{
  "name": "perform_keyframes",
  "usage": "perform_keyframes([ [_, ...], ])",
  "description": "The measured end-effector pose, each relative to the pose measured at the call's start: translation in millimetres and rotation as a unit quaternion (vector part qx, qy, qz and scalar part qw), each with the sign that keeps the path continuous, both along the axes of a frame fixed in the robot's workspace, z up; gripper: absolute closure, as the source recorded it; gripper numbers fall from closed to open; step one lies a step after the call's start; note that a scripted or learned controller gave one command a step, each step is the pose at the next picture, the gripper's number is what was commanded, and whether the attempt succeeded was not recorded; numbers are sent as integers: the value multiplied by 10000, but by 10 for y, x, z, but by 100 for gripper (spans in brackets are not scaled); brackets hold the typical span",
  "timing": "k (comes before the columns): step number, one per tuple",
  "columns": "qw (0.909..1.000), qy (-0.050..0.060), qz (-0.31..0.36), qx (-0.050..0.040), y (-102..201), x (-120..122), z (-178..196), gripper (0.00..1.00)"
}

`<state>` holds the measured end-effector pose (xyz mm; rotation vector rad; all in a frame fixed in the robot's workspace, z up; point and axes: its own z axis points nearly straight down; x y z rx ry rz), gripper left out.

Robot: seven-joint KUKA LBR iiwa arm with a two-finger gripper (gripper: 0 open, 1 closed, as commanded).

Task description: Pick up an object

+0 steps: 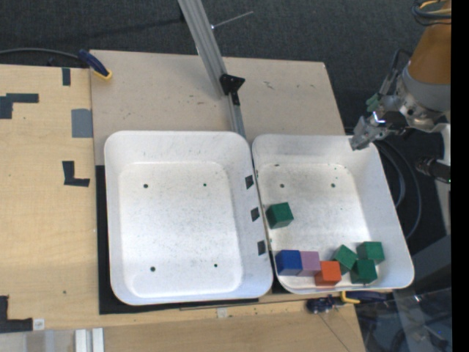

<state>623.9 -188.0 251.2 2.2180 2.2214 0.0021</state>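
Two white bins sit side by side on a wooden bench. The left bin (179, 218) takes up the middle of the picture. The right bin (322, 174) sits just beside it, and their edges touch.

All the blocks are in the right bin. One green block (279, 214) sits alone near the bin's left side, about halfway down. The others crowd along the bottom edge. From left to right there is a blue block (289, 262), then a light purple block (311, 261) touching it, then an orange block (330, 272). Three more green blocks bunch up at the lower right corner: one (345, 256) just above the orange block, one (371, 251) furthest right, and one (363, 270) below them.

The arm (429, 64) comes in at the upper right of the picture, with its orange band showing. The gripper (362, 139) hangs by the top right corner of the right bin, right over its rim. It is well apart from every block. The tip is small and dark, so I cannot tell how the pincer is set. Nothing seems to be in it.

A grey metal bar (205, 35) slants down from the top of the picture to the gap between the bins. A blue and yellow tool (95, 63) lies at the upper left, near the bench's edge.
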Motion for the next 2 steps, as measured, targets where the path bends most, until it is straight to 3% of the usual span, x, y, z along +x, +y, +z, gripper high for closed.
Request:
perform_keyframes([
  [2,10000,14,26,13,1034,-209,-66,100],
])
